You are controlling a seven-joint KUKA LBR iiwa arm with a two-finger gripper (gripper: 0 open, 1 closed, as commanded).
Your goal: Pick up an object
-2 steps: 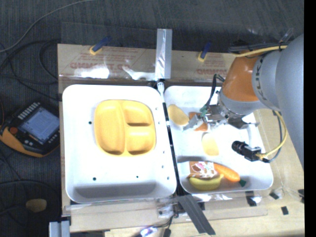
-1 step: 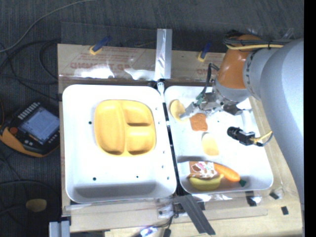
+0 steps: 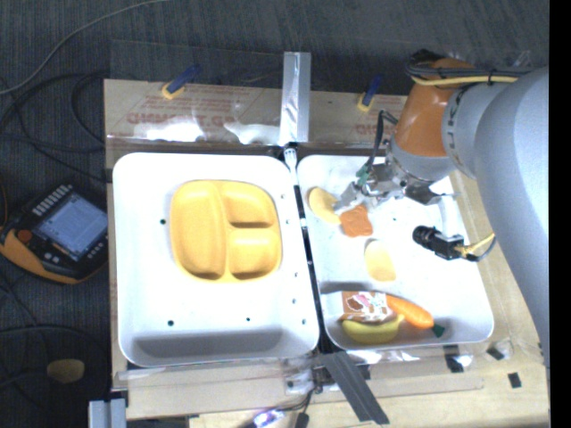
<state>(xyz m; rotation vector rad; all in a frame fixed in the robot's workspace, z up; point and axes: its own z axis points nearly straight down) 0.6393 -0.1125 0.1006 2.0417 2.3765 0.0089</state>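
The gripper [image 3: 368, 183] is positioned over the far end of the right bin [image 3: 451, 283], just beside an orange piece [image 3: 356, 222] and a pale yellow slice [image 3: 319, 201], judged the likeliest targets since they lie nearest. How far it is opened cannot be told; nothing is seen held.

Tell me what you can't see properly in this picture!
In the camera view:
- Banana: partly covered by the red-and-white packet.
- Packet: its print is too small to read.
- Right bin: its far right corner is hidden behind the arm.
- Orange piece beside the gripper: too blurred to name.
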